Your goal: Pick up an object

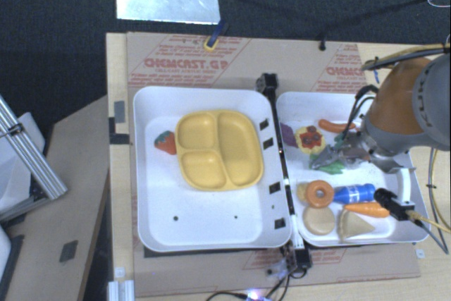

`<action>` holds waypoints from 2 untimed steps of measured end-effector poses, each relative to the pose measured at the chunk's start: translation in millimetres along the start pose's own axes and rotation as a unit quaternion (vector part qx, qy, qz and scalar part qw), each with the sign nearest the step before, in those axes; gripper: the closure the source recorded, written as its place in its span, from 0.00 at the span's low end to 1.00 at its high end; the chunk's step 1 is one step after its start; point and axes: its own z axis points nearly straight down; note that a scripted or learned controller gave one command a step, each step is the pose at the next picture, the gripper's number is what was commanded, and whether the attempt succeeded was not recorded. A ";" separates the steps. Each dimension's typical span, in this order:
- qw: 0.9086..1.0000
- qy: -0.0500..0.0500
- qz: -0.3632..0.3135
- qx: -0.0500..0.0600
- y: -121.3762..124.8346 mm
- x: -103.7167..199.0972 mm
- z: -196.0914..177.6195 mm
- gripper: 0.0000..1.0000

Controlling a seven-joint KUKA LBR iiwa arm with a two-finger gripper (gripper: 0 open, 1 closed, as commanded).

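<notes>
Nearest the camera, along the front of my right bin [416, 240], lie a pale wedge [356, 225] and a beige round piece [318, 220] side by side. Just behind them sit an orange carrot [368, 209], a blue bottle [354, 193] and an orange ring [320, 193] in a row. Farther in, my end effector [343, 149] reaches down from the right over a green leafy piece [328, 166]; whether it is gripping anything I cannot tell. Beside it lie a yellow and red toy [310, 138], a purple piece [288, 132] and an orange-red sausage shape [332, 125]. In the left bin [151, 222], a yellow divided plate [218, 149] sits near the middle, with a strawberry [165, 142] touching its left edge. Beyond both bins, the counter [183, 60] carries printed cardboard and a yellow-tipped marker [213, 38].
</notes>
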 end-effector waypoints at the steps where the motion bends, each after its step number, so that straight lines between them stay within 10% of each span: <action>1: 1.000 -0.002 0.000 -0.006 3.1 -1.7 -15.3 1.00; 2: 1.000 -0.002 -0.002 -0.002 0.0 5.9 -63.8 1.00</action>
